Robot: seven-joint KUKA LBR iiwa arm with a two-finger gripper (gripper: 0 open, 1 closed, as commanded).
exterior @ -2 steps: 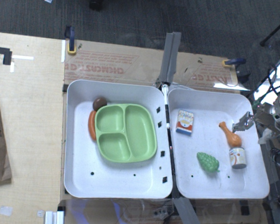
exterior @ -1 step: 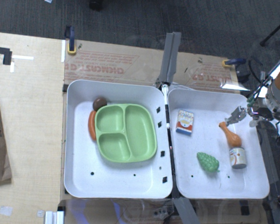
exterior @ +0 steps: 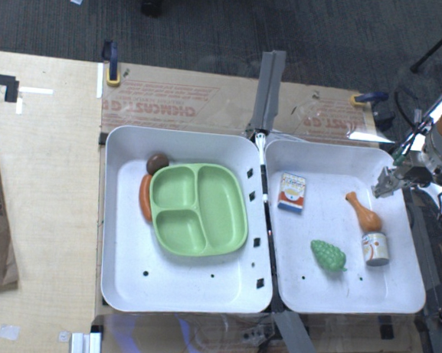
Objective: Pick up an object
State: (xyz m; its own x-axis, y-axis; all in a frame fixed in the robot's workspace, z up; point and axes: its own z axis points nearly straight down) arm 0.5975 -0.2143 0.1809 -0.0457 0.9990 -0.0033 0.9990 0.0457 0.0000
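Camera view, from above the tabletop: the gripper (exterior: 390, 181) hovers over the far right corner of the right bin (exterior: 326, 296), nothing visible between its tips, and whether they are spread or closed cannot be told at this size. By the look of it, the pick has not yet happened; every object lies on a bin floor, and reaching, closing and lifting all remain to be done.

Nearest the gripper lies a toy chicken drumstick (exterior: 363, 211), orange-brown, near the right bin's right wall. Its long axis runs on a diagonal, narrow bone end toward the bin's far edge and the gripper, fat end toward the near right corner, where it touches or almost touches a small can (exterior: 375, 248) tipped on its side. A knobbly green toy (exterior: 328, 255) rests toward the middle of the bin's near half, and a small printed carton (exterior: 292, 193) sits close to the left wall.

In the left bin (exterior: 120, 278), a green divided plate (exterior: 200, 208) lies centrally, with an orange sausage-like toy (exterior: 145, 196) and a brown round piece (exterior: 157, 163) tucked along its left and far-left rim.
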